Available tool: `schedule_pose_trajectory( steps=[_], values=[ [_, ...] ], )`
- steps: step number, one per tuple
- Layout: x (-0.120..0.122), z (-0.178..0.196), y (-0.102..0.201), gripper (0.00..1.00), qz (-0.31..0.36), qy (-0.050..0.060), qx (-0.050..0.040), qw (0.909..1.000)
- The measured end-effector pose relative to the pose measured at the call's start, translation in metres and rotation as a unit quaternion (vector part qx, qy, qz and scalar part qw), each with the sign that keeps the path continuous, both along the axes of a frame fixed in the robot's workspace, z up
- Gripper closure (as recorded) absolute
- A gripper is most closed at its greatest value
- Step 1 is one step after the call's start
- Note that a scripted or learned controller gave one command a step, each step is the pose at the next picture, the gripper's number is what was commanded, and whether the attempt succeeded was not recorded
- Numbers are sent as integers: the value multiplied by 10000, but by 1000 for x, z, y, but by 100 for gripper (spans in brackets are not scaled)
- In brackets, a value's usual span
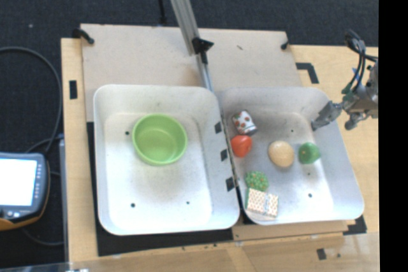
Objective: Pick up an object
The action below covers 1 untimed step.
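Note:
The right bin (338,191) holds several small objects: a white and red patterned piece (243,122), a red round object (241,146), a pale yellow ball (280,153), a green ball (308,153), a green leafy piece (257,180) and a patterned box (262,204). My gripper (338,119) hangs over the bin's upper right corner, above and to the right of the green ball. Its two fingers are spread open with nothing between them.
The left bin (115,200) holds a light green bowl (159,138). A metal pole (182,3) slants up from between the bins. A tablet-like screen (19,188) sits off the bench at the left.

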<state>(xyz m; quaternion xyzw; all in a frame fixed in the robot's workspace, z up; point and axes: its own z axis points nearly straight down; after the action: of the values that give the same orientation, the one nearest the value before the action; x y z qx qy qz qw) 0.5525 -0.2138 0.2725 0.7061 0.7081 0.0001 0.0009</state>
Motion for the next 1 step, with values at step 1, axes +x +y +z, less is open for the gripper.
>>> schedule_pose_trajectory(
  steps=[1],
  values=[
    [0,0,0,0,0,0,0,10000]
  ],
)
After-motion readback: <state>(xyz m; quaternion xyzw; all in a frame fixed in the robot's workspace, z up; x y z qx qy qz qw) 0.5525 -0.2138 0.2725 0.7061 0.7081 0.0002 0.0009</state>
